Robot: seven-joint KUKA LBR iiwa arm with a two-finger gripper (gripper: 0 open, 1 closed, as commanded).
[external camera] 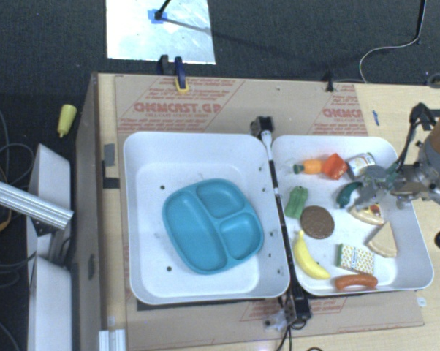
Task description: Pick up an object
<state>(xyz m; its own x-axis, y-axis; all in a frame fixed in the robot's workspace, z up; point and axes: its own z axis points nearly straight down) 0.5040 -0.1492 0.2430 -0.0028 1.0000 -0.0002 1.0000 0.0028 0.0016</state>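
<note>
Over the right bin [406,152], the gripper [371,193] hangs just above a pizza slice [368,214], directly below it and pointing left; whether its jaws are open is unclear.

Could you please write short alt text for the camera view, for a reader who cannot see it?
The robot's gripper reaches in from the right over the right bin, which holds toy food: a banana, a brown cookie, a sausage and a pizza slice. The left bin holds a blue divided plate.
</note>
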